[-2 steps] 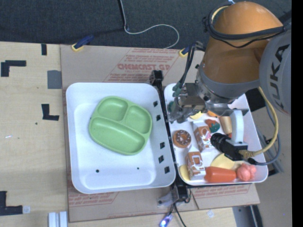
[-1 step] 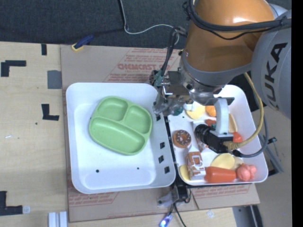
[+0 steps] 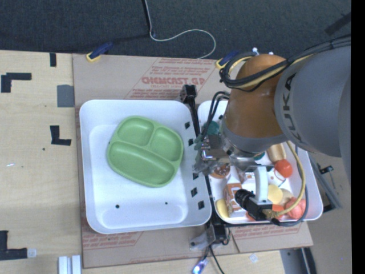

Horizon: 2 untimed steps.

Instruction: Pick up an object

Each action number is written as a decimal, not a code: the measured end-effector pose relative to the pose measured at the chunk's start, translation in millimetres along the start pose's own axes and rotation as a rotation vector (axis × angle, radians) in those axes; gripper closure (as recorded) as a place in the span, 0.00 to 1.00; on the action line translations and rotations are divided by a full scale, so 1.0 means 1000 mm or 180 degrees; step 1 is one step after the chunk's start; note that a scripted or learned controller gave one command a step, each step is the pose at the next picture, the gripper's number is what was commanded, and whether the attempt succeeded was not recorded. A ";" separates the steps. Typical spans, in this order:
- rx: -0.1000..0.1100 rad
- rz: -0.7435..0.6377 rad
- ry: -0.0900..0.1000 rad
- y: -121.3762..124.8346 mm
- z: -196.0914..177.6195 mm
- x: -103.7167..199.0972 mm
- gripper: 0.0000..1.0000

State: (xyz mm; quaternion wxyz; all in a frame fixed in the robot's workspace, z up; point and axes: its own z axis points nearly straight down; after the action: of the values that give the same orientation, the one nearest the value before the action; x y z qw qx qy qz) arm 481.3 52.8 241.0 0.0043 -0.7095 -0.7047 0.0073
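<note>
Small objects crowd the right bin at four o'clock beneath the gripper; its grip state cannot be told.

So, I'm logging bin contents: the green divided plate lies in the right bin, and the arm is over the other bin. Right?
Not quite. The camera view shows the green divided plate in the left bin; the arm is over the other bin, as you said.
</note>
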 end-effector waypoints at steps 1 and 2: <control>-0.0071 -0.0040 0.0020 0.001 -0.088 0.030 1.00; -0.0069 -0.0035 0.0019 0.000 -0.153 0.044 1.00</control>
State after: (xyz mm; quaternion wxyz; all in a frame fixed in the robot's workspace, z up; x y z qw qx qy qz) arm 484.0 97.0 393.7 -0.0012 -0.7056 -0.7086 -0.0025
